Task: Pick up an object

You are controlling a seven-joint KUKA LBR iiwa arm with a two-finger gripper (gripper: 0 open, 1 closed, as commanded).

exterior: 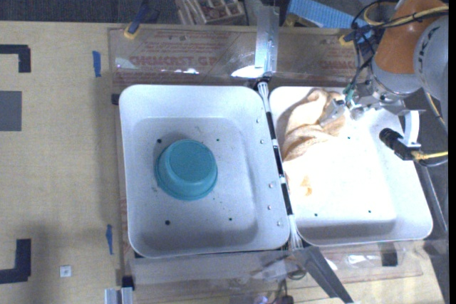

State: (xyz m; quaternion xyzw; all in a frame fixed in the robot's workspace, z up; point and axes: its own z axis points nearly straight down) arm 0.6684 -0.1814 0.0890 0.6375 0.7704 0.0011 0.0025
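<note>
A tan, soft-looking object (303,130) lies in the back left part of the right bin (370,217), against its left wall. My gripper (340,109) is low over the object's right end, apparently touching it, with the grey arm and its orange band (405,32) rising to the upper right. A teal bowl (187,169) sits upside down in the middle of the left bin (142,117), far from the gripper.
A small orange speck (306,186) lies on the right bin's floor below the tan object. A black cable fitting (396,142) hangs at the arm's side over the right bin. Boxes and clutter stand beyond the bins' back edge.
</note>
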